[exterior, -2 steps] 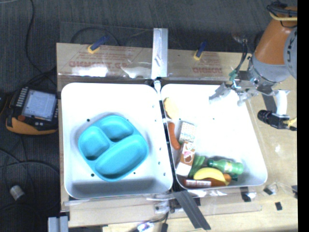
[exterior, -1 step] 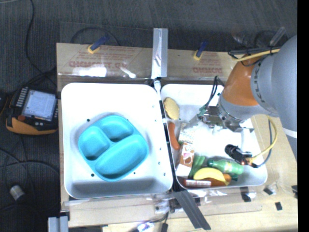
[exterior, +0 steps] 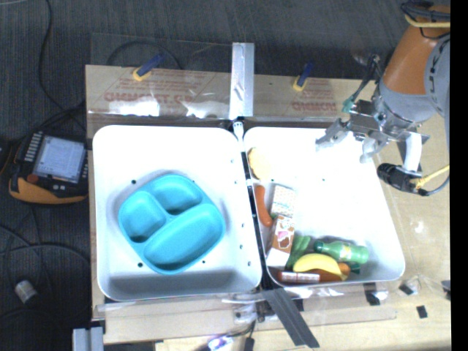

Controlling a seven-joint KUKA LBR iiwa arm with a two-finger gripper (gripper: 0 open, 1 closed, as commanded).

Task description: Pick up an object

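The right bin (exterior: 365, 196) holds a pile along its left and near sides. In it are a green bottle (exterior: 345, 252), a yellow banana (exterior: 316, 263), a small white carton (exterior: 282, 202), a second carton (exterior: 280, 243), an orange sausage (exterior: 261, 205) against the left wall and a red item (exterior: 301, 276) at the front. My gripper (exterior: 346, 145) hangs over the far right part of this bin. Its fingers are spread open with nothing between them. It is well above and behind the pile.
A blue divided plate (exterior: 172, 220) lies in the left bin (exterior: 110, 159). A metal post (exterior: 242, 79) stands behind the divide between the bins. A handheld device (exterior: 53, 163) lies on the floor at left. Cables hang off the arm at the right.
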